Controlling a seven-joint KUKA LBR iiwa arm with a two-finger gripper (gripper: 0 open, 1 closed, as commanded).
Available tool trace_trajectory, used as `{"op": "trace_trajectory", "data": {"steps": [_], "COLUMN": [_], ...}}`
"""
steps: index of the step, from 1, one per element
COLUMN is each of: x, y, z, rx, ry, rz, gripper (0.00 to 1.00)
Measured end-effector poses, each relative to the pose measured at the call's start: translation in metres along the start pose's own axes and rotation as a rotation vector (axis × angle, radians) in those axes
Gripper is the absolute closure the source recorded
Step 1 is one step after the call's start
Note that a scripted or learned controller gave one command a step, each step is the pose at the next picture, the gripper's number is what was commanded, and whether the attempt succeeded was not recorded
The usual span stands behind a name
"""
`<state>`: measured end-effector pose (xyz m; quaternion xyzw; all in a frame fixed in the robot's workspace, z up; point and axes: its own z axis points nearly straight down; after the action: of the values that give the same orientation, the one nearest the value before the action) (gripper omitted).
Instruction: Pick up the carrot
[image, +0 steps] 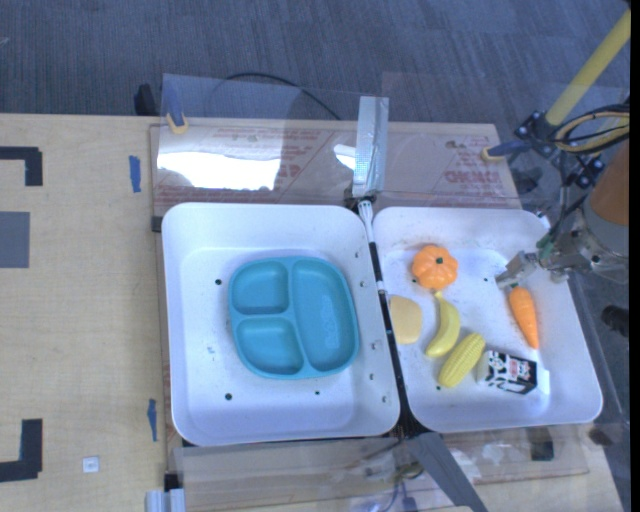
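While lying flat on the floor of the right bin (590, 400), near its right wall, carrot (524, 315) not yet lifted: task judged barely begun, approach only. Tool (528, 266) poised just above and beside the carrot's upper end, reaching in from the right, at the bin's upper right corner. Cannot tell how far open the tool is, nor whether anything sits in it; too small and cluttered with cables to read. Nothing seen raised off the bin floor. Left to do, by judgement: settle over the carrot, close on it, raise it clear.

Carrot itself: orange, tapered, short, pointing roughly up and down the bin, thicker end toward the tool. Apart from its neighbours: small black-and-white carton (512, 372) just below, corn (460, 360) and banana (444, 329) further left, orange pumpkin (435, 267) well apart at upper left. Blue divided plate (293, 317) in the left bin (190, 330), uninvolved.
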<state>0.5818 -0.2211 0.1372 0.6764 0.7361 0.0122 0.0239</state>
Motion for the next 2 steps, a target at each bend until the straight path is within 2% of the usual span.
{"op": "trace_trajectory", "data": {"steps": [2], "x": [0.0008], "y": [0.0010], "z": [0.0001], "rx": [-0.003], "ry": [0.000], "rz": [0.022], "gripper": [0.00]}}
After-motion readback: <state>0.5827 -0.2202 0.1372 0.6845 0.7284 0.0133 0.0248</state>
